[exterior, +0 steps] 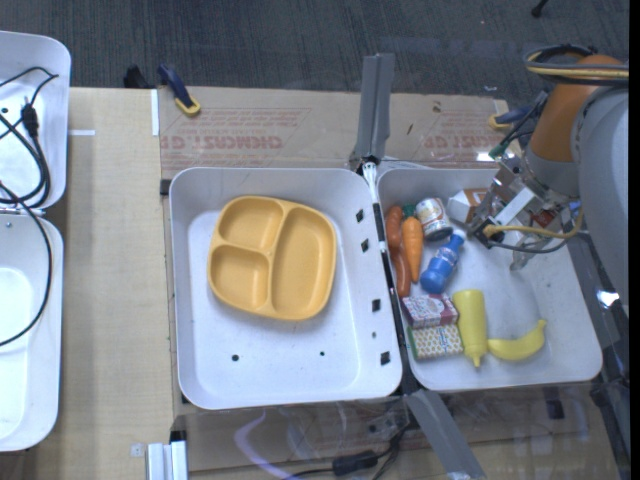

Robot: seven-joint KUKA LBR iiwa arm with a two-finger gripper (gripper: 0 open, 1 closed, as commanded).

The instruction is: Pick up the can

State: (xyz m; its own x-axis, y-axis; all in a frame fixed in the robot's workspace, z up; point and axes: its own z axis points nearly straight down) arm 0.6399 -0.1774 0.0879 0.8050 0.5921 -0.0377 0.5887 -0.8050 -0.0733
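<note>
Nearest, 1 banana (520, 343); also 2 carrots (404, 243), 1 can (433, 217).

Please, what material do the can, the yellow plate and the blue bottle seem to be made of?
Can: probably metal; its top rim looks silvery and shiny, with a printed label around it.
Plate: likely plastic; even matte yellow, smooth moulded compartments.
Bottle: apparently plastic; glossy blue body with a white cap. It is too small to be certain.
</note>
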